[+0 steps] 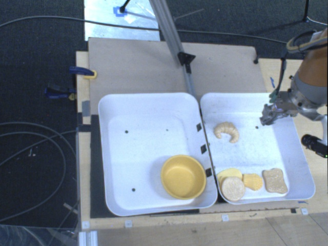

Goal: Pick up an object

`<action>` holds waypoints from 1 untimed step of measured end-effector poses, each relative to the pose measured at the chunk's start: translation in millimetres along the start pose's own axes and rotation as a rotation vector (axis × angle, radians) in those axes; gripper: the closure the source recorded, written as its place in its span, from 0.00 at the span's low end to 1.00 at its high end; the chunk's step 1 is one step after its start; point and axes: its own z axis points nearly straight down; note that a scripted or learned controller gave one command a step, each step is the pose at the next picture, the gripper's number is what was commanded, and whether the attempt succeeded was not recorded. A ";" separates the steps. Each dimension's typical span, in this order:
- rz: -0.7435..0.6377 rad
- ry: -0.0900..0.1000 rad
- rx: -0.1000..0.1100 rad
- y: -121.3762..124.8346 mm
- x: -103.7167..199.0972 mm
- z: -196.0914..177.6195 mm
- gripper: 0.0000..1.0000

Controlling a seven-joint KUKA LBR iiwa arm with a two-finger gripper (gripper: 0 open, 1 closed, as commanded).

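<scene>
Bowl [183, 176] in left bin [148, 106]; croissant [227, 131] in right bin [241, 102].

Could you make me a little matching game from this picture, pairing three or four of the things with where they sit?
Things:
1. bowl
2. croissant
3. toast
4. pincer

Places:
A. over the right bin's far right edge
B. near right corner of the right bin
C. near part of the left bin
D. middle of the right bin

Pairs: 1-C, 2-D, 3-B, 4-A

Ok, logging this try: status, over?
Gripper over right bin's far right corner, nothing between fingers. Croissant nearest, lying free. Path to it unobstructed.
</scene>
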 end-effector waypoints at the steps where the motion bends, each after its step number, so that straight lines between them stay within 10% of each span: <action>1: 0.000 0.001 0.001 -12.1 46.6 7.2 1.00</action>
